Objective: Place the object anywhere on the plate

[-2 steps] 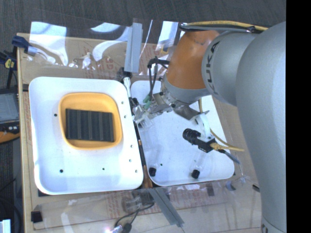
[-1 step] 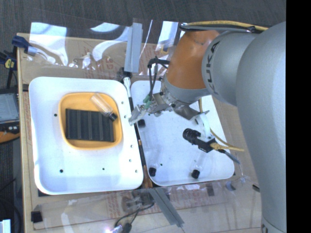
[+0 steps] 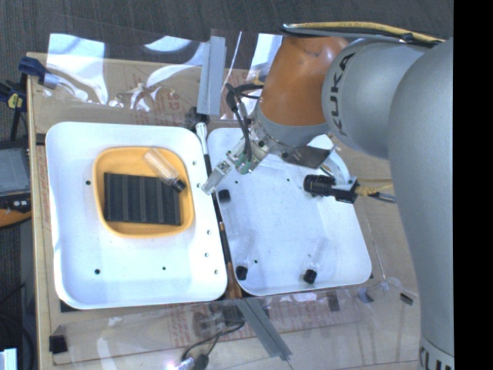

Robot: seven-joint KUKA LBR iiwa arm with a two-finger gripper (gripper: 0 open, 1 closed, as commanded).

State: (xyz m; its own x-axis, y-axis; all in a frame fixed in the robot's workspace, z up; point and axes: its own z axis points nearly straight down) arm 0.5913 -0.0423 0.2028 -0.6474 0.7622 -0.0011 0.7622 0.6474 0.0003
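Two white bins on the table: the left bin (image 3: pixel 69 260) holds a yellow plate (image 3: pixel 104 168) with a clear bulb-like object (image 3: pixel 165 167) resting at its 1 o'clock edge, while the gripper (image 3: pixel 223 169) hangs over the right bin's (image 3: pixel 339 268) 10 o'clock corner, fingers apparently pinching nothing.

Arm (image 3: pixel 370 75) crowding the right bin's (image 3: pixel 339 268) far end, the near floor lying open around two small dark pieces (image 3: pixel 241 271) (image 3: pixel 310 275), yellow plate (image 3: pixel 108 168) in the left bin (image 3: pixel 115 276) — dark ridged insert (image 3: pixel 142 199) and a clear bulb-like object (image 3: pixel 166 168) occupying it — white margin lying free all around.
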